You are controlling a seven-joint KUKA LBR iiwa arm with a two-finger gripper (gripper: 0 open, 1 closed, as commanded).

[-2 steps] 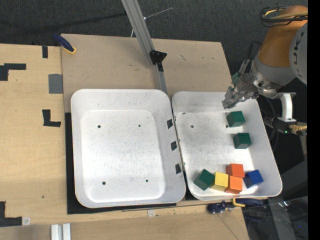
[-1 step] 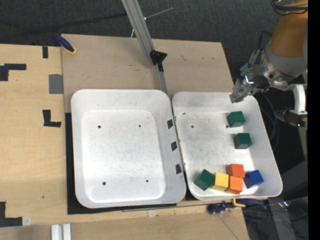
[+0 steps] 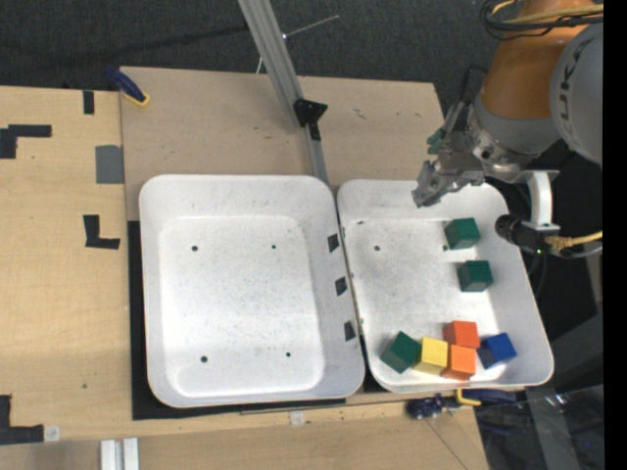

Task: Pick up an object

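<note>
A light wooden bench (image 3: 59, 292) lies under the camera, with dark carpet-like floor beyond its far edge and a few dark tape marks along its left side. A slim metal pole (image 3: 279, 52) slants across the far part of the bench and ends near the gap between the two bins. A small blue and yellow item (image 3: 127, 84) lies near the bench's far left corner.

Two shallow white bins sit side by side on a black mat. The left bin (image 3: 157, 204) has only small dark dots on its floor. The right bin (image 3: 377, 262) carries all the blocks. A green block (image 3: 461, 232) sits near the bin's far right corner, and a darker green block (image 3: 475, 275) lies just nearer along the right edge, apart from the first. Against the near edge sits a tight cluster: a dark green block (image 3: 401, 351) at its left, a yellow block (image 3: 433, 352) touching it, two orange blocks (image 3: 460, 346) next, one behind the other, and a blue block (image 3: 498, 349) at the right end, near the bin's near right corner.

The arm (image 3: 534, 76), grey with its orange band, reaches in from the right. Its gripper (image 3: 431, 192) hangs over the far edge of the right bin, to the left of the nearest green block and apart from it. Nothing shows between its fingers, but whether they are spread or closed cannot be told from this angle.
</note>
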